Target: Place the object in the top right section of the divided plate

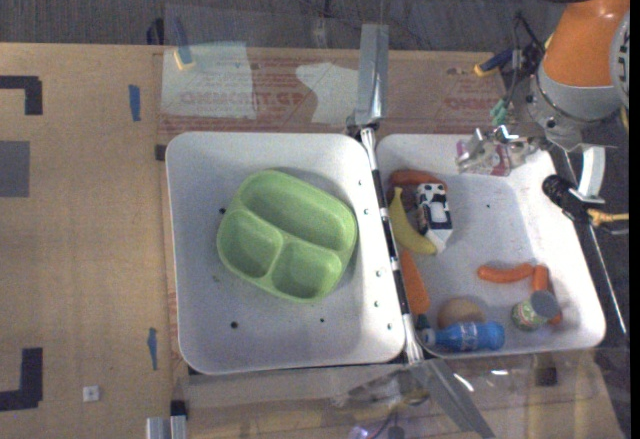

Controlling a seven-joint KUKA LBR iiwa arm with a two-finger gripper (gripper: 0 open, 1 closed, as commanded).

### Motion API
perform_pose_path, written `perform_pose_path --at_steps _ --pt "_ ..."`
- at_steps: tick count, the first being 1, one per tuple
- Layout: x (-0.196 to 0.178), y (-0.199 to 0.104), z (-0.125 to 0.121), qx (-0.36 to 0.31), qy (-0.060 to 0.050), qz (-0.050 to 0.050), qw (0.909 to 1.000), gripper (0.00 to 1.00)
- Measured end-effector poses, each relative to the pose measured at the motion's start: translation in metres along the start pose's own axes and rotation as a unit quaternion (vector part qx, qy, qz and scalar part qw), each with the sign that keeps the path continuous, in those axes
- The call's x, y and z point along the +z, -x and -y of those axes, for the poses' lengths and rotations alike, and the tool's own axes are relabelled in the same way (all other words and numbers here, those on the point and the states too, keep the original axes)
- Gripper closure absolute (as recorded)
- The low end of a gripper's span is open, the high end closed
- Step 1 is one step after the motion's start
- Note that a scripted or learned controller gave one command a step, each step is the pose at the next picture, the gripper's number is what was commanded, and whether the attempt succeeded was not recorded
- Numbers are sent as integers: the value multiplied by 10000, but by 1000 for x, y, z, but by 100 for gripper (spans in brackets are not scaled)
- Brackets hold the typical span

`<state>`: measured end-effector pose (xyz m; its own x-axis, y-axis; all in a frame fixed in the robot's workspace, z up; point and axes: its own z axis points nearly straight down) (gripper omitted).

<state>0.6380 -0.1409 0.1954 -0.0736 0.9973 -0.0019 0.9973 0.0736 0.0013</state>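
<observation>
Green divided plate (287, 235) is sitting well left of the pincer (488, 153), carrying nothing; placing is looking undone. Whether the pincer is gripping anything, I cannot tell; toys, 1 a banana (408, 225), are lying below-left.

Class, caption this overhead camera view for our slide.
Gripper above right bin's far edge; green divided plate in left bin.
</observation>
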Motion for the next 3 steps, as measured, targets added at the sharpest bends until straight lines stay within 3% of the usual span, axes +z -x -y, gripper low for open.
perform_pose_path --at_steps 1,2,3 --pt "10 -62 46 -820 -8 -15 9966 100" --pt "11 -131 73 -1230 -10 -15 9924 100" --pt "11 -139 145 -2587 -12 -20 9660 100"
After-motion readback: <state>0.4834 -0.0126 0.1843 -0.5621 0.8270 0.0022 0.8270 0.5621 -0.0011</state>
